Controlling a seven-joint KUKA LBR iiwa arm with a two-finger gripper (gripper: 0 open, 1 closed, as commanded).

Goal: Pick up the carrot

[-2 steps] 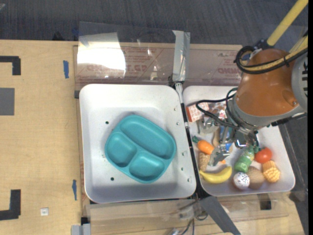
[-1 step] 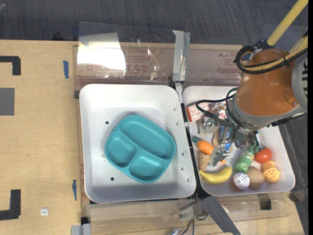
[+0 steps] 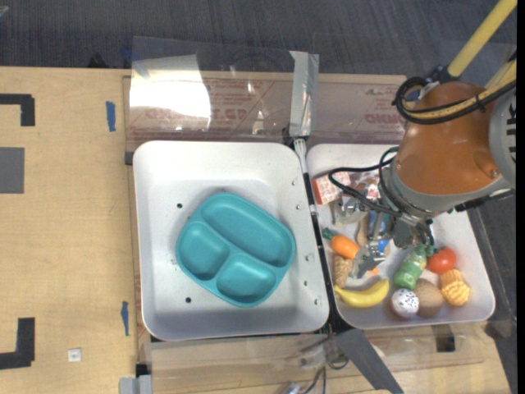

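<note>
Since the carrot (image 3: 343,245) lies at the right bin's (image 3: 484,306) left side, just above the banana (image 3: 362,294), the gripper (image 3: 379,249) — jaw state I cannot tell — should descend squarely over it, clear of neighbouring toys.

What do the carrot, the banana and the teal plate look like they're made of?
Carrot: probably moulded plastic; uniform orange, smooth toy look. Banana: likely plastic too; even yellow with a slight sheen. Teal plate: apparently hard plastic, matte to semi-gloss, with three moulded compartments and rounded edges. Blur leaves softer materials possible.
</note>
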